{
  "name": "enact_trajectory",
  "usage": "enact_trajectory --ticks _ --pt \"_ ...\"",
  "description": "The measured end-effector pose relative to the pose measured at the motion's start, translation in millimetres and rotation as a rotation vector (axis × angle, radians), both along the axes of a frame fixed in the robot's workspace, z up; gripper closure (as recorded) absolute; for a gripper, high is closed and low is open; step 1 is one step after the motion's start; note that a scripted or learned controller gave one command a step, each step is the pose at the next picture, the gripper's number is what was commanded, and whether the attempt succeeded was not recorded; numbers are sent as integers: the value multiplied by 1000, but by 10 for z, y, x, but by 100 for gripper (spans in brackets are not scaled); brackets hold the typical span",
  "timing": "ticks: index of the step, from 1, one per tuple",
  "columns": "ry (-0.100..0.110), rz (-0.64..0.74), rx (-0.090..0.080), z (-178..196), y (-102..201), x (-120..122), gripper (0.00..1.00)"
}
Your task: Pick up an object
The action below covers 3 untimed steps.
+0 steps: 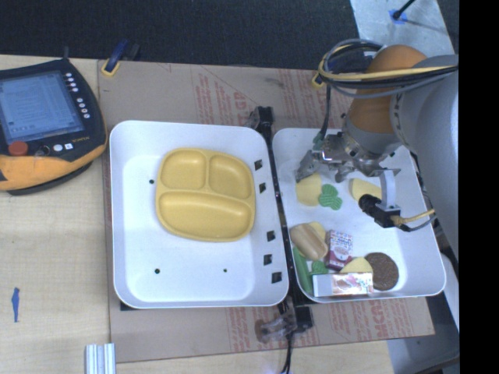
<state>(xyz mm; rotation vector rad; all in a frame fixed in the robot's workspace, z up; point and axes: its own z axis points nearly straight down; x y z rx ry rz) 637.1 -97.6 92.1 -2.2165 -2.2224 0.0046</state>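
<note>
My gripper hangs low over the back of the right bin, open with nothing between its fingers. Just under it lie a pale yellow wedge and a small green broccoli piece. Another yellow piece sits to their right. Toward the front of this bin are a tan bun, a red packet, a brown round cookie, a white box and a green strip.
The left bin holds a yellow divided plate. A teach pendant rests on the bench at the far left. The grey arm covers the right bin's back right corner.
</note>
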Motion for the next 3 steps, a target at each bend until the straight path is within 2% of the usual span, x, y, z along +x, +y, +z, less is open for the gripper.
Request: enact_trajectory --ticks 1,2,3 --pt "-4 2 0 4 46 110 0" --pt "3 0 -1 19 37 -212 0" --pt "-3 1 -1 2 -29 -105 0"
